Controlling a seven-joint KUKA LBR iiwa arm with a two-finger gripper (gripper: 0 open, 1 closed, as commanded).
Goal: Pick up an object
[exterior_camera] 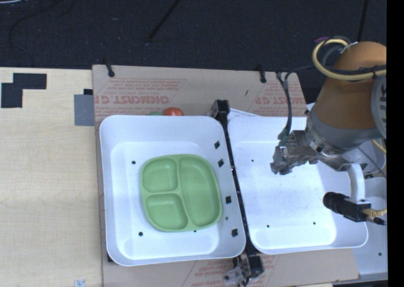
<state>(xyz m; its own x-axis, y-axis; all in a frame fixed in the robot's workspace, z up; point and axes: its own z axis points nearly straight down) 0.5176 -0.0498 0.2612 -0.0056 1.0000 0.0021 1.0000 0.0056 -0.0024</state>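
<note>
Green divided plate point(181, 192) lies flat in left bin point(113, 153), well apart from my fingers point(282, 161), which hover over right bin point(353, 238); open or shut, cannot tell. Plate likely target; reach must cross divider.

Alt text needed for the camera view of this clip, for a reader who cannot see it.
A green three-compartment plate lies in the left white bin. The grey and orange arm reaches from the right, its tool over the right white bin. A small red object sits behind the left bin.
</note>
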